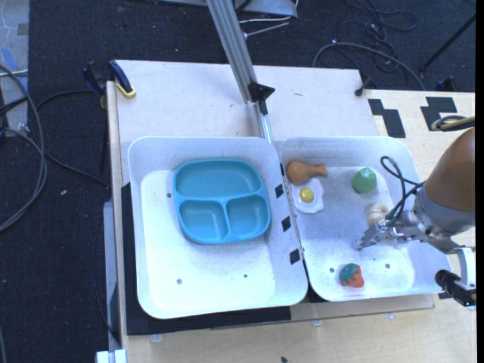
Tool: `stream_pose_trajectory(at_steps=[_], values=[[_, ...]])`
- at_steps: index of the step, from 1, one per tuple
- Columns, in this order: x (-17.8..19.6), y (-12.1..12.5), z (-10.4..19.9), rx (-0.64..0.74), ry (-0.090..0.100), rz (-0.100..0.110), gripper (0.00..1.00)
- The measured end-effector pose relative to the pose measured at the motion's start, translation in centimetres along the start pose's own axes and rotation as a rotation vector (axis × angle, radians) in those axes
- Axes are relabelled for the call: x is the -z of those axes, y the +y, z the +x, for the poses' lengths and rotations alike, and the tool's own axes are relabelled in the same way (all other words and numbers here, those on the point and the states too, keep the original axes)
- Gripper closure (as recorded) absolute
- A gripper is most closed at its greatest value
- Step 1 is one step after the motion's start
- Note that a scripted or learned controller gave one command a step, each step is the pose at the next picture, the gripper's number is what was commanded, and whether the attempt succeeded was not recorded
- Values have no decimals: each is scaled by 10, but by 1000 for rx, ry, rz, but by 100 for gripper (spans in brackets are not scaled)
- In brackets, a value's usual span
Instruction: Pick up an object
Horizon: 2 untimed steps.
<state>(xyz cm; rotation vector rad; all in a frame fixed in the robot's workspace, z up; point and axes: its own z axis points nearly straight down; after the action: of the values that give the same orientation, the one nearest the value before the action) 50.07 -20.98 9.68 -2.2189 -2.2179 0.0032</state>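
The bench (318,89) fills the middle of the frame, pale and speckled, set against a dark floor strewn with cables, and a slanted metal pole (231,36) runs from the top centre down to where the two bins meet. The left bin (159,278) sits at centre left and bears a blue divided plate (222,200) with three compartments, lying flat in the bin's upper middle. The right bin (401,278) sits just beside it at centre right, their inner edges touching. The arm (454,184) comes in at the right edge of the frame, its orange band showing above a grey wrist, and a black cable loops from it over the bin's upper right. The gripper (372,238) is low over the right bin's floor, right of centre, pointing toward the left; whether it is clenched or released cannot be told, and nothing can be seen in its grasp. Four toys lie in this bin: a brown drumstick (305,172) at upper left, a fried egg (308,197) just below it, a green ball-like toy (364,180) at upper right, and a strawberry (350,275) near the lower edge, below and left of the gripper. A small pale thing (376,215) lies just above the gripper, too blurred to name
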Motion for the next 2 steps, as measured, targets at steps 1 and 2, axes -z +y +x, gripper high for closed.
stream_pose_trajectory(at_steps=[1, 2], values=[[13, 1, -1, 0, -2, -5, 100], [72, -6, 2, 3, -4, -10, 100]])
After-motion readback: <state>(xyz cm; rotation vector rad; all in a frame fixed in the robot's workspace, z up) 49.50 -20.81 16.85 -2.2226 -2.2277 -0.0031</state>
